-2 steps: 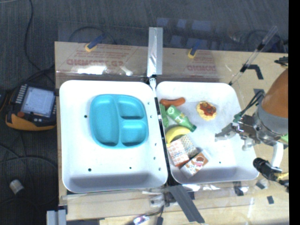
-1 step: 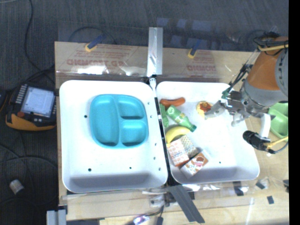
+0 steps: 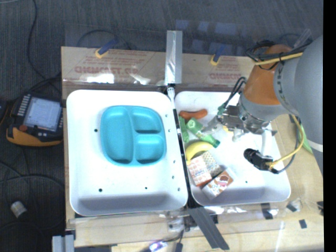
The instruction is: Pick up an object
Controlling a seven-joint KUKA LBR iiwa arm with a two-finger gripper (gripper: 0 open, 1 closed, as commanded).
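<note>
The right bin (image 3: 262, 185) holds several small items along its left side. An orange-red sausage-shaped piece (image 3: 193, 113) lies at the top, with a green packet (image 3: 192, 127) under it. Below those are a yellow banana-like piece (image 3: 198, 149), a white-and-red carton (image 3: 203, 168) and a small red-brown box (image 3: 219, 182). My gripper (image 3: 224, 118) hangs low over the upper middle of this bin, just right of the green packet and the sausage piece. Nothing is visibly held in it.
The left bin (image 3: 84, 188) holds a blue divided tray (image 3: 134, 133). A metal divider (image 3: 174, 56) rises behind the seam between the bins. A black cable plug (image 3: 255, 157) and a yellow cable (image 3: 291, 150) hang from the arm over the right bin. A handheld pendant (image 3: 37, 118) lies far left.
</note>
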